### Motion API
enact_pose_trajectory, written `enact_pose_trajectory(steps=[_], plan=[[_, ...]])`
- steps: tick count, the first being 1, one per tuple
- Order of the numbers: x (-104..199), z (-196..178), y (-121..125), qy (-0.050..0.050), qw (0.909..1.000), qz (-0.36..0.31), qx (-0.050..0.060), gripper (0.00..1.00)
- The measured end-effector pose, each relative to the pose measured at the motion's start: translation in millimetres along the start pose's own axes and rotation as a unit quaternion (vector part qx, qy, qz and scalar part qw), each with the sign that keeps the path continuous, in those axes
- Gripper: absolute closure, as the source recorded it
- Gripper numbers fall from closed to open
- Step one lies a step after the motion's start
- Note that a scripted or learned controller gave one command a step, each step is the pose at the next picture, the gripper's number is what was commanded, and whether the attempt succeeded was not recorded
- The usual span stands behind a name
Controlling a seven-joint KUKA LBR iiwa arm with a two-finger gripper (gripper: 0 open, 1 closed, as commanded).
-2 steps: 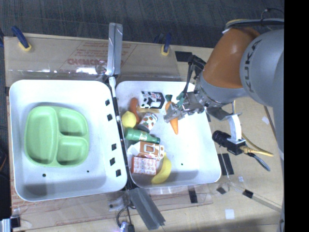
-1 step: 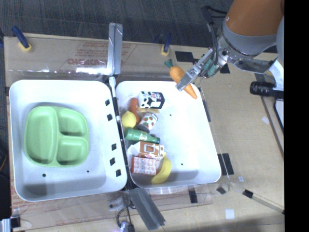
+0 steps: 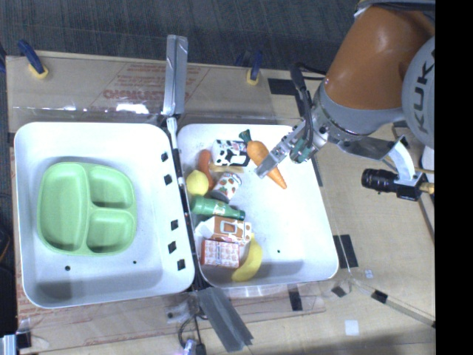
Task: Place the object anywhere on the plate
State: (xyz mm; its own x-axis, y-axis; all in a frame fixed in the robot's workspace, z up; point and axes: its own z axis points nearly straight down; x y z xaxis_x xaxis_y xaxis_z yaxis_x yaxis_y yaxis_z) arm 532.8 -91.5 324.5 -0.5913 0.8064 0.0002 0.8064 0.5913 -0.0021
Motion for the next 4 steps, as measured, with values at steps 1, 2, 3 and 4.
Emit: enact_pose_trajectory(steps=[1,2,3,4], plan=[[51.8,87.1,6.9,0.001,0.9996,0.029,0.000,1.00],[91.4,133.7,74.3,0.001,0.9995,-0.033,0.001,1.00],[109.6,133.4,69.1,0.001,0.9970,-0.077,0.001,1.00],[123.9,133.0,135.2,0.000,0.9994,-0.035,0.000,1.00]])
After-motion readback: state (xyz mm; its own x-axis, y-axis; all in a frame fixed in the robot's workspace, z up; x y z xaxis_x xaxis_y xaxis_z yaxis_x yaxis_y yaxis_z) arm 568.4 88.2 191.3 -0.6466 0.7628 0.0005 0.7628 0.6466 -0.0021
